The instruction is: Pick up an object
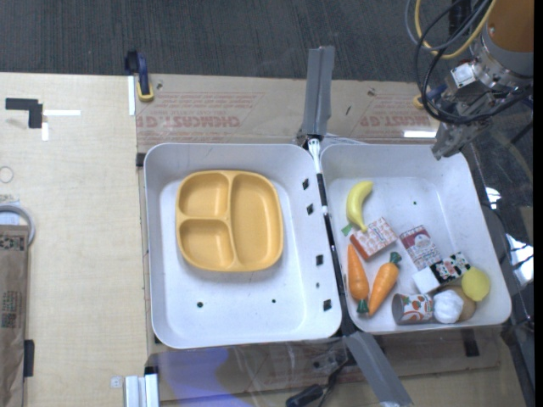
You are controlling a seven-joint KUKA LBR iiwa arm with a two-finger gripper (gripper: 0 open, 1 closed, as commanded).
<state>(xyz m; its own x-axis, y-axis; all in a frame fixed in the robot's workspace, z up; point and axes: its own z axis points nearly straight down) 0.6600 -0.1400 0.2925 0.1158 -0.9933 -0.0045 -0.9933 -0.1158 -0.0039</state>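
The arm [501, 36] shows an orange band, grey metal wrist parts, and looping yellow and black cables.

Right bin [475, 195] contains loose items: a yellow banana [359, 203], two orange carrots [370, 280], small cartons [373, 237], a can [413, 309] and a lemon [475, 284].

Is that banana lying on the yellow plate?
No, the banana lies on the floor of the right bin, while the yellow plate sits in the left bin.

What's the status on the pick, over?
Gripper above right bin's far corner, holding nothing visible. Banana, carrots untouched in bin. Nothing in the way.
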